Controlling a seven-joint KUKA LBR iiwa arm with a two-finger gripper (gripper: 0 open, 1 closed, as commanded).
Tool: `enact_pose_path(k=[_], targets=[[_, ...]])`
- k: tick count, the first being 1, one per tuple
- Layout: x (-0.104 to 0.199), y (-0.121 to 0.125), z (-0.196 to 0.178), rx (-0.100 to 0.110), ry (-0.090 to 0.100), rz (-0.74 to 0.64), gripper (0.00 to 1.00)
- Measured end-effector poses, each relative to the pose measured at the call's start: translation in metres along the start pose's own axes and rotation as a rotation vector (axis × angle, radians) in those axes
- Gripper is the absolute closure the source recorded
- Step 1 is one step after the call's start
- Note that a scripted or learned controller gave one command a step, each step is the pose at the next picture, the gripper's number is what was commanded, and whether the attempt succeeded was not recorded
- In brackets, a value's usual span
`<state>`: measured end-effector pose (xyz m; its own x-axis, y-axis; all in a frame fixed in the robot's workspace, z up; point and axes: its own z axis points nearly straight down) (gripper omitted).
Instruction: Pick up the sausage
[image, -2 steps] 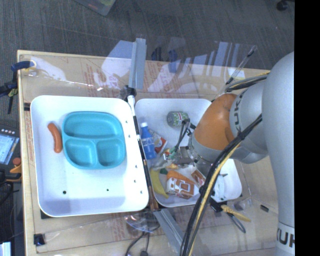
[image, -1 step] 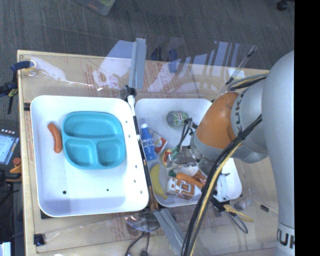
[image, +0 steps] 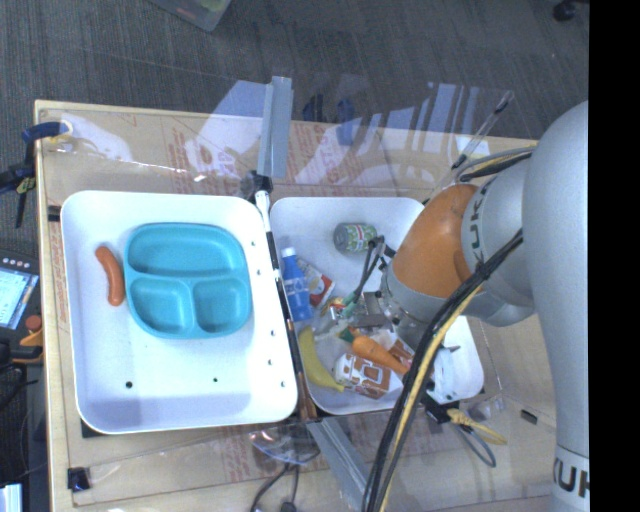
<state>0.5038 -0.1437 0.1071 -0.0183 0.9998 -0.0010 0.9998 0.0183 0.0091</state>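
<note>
You'll find the sausage (image: 110, 274) in the left bin (image: 90, 380), lying lengthwise on the white floor at about nine o'clock from the blue divided tray (image: 188, 277), just beside the tray's left edge and near the bin's left wall. It lies by itself, well apart from the arm.

Your arm (image: 470, 250) reaches in from three o'clock and bends down over the right bin (image: 310, 225), with the orange band sitting above the clutter. The claw (image: 362, 318) is down among the things in that bin; from this slant the wrist and cables cover it, so you cannot tell whether it is released or clenched, and nothing shows as gripped.

Around the claw in the right bin you have a small green can (image: 354, 237) at twelve o'clock, a blue bottle (image: 295, 285) at nine o'clock against the divider between the bins, a banana (image: 318, 366) at about seven o'clock, and a carrot (image: 377, 352) just below, lying on what looks like a printed carton (image: 365, 377).

Both bins sit side by side on the surface (image: 150, 140).
</note>
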Motion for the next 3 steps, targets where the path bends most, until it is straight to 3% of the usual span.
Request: enact_pose_path(k=[1, 2, 3], targets=[[0.031, 0.033, 0.012, 0.000, -0.006, -0.060, 0.00], [0.031, 0.033, 0.012, 0.001, -0.006, -0.060, 0.00], [0.028, -0.006, 0.012, 0.011, -0.001, -0.037, 0.00]])
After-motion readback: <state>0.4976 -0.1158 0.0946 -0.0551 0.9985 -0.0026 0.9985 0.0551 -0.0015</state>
